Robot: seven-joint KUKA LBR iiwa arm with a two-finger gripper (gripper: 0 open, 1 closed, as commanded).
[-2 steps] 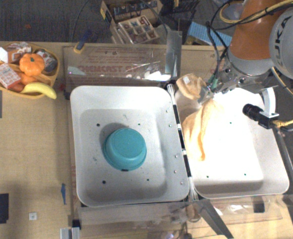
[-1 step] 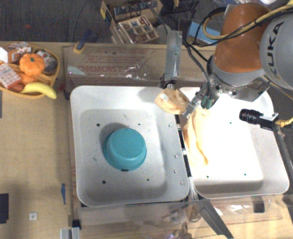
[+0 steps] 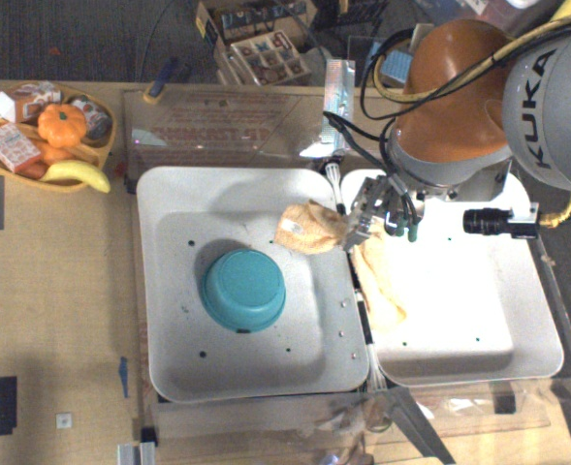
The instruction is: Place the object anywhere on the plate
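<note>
From the camera above the table (image 3: pixel 62 289), the grey arm (image 3: pixel 518 95) reaches in from the right and its end effector (image 3: pixel 363 223) hangs over the seam between the two white bins. A tan, lumpy pastry (image 3: pixel 306 229) sits at the upper right of the left bin (image 3: pixel 169 201), and its right end touches the fingertips. Whether it is truly pinched there I cannot tell, and the spread of the fingers cannot be made out either. The teal plate (image 3: pixel 244 290), which looks like an upturned dish, lies near the middle of the same bin, below and left of the pastry and apart from it. A pale yellow cloth (image 3: pixel 377 284) lies along the left edge of the right bin (image 3: pixel 479 308). A bowl of toy fruit (image 3: pixel 47 139) stands on the table at far left.

The step in hand appears to be the carry towards the plate, or else the grasp itself. Next, the pastry should be moved down and left until it is over the teal disc, lowered, and let go. Its domed top may let the pastry slide off.
</note>
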